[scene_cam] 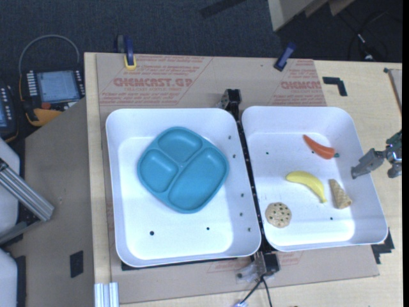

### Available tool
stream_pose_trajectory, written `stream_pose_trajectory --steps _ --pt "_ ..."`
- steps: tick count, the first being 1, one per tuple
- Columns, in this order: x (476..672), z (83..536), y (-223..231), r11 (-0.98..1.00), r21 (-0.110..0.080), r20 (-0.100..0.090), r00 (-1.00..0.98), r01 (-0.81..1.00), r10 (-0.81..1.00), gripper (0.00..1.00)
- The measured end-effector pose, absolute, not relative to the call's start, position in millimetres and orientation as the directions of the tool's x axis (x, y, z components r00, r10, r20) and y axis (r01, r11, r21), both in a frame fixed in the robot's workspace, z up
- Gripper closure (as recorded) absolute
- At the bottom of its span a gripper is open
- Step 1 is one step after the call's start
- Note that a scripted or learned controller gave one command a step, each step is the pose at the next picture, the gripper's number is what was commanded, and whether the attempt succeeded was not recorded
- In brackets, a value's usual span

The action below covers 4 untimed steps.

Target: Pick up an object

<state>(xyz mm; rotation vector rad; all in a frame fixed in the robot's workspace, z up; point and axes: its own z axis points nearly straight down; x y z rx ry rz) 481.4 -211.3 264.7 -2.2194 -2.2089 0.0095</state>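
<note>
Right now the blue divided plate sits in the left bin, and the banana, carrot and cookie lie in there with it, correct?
Not quite. In the camera view the blue divided plate is in the left bin, but the banana, carrot and cookie lie in the right bin.

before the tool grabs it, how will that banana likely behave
The banana looks like smooth moulded plastic, so probably stiff, light and a bit slippery. Its curved body lying flat on the right bin may pivot or slide if nudged off-centre.

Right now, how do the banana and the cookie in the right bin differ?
The banana is yellow, long and curved; the cookie is tan, round and speckled. The banana lies nearer the bin's middle; the cookie sits by the bin's left wall. Both lie flat in the right bin, untouched.
</note>
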Motion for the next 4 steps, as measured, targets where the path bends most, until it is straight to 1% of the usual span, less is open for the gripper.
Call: stream_pose_trajectory --steps 1,3,4 --pt "483.9 271 -211 0.0 0.001 -0.001 0.0 1.0 1.0 0.0" --pt "488.6 177 -220 0.0 -0.006 0.003 0.0 1.0 1.0 0.0" --pt "479.6 129 -217 -0.001 -0.007 0.004 0.001 1.0 1.0 0.0"
